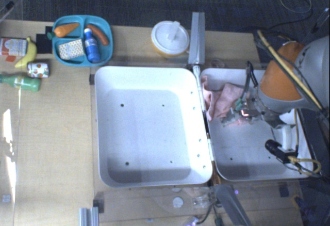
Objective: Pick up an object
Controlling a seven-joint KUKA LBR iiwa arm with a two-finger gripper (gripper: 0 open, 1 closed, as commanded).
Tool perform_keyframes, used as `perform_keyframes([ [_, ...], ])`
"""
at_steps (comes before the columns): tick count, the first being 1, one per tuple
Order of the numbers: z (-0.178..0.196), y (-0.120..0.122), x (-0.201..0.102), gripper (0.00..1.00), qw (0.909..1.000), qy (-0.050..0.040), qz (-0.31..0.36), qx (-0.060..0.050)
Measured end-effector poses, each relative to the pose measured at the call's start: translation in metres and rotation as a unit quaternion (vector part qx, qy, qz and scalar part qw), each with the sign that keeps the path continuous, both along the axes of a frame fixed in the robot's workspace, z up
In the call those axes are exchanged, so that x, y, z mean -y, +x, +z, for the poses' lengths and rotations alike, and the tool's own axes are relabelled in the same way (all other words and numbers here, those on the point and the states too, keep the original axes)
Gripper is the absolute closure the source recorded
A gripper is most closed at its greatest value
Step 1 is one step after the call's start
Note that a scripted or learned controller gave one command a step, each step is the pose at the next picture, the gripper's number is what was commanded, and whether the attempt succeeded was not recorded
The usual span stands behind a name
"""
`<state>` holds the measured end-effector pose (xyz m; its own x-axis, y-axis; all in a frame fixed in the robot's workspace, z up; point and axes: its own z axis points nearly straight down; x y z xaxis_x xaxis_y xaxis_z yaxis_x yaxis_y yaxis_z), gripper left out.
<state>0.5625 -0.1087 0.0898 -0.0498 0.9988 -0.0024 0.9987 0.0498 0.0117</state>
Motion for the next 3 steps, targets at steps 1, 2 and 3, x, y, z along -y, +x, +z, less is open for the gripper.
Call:
perform_keyframes([
  [1, 0.024, 0.032, -0.011, 0.00, 0.9997, 0.0006, 0.023, -0.004],
  [2, -0.001, 0.057, 0.018, 0.00, 0.9979, -0.0004, 0.065, -0.001],
  [3, 0.011, 0.059, 0.017, 1.00, 0.9978, -0.0008, 0.066, 0.003],
])
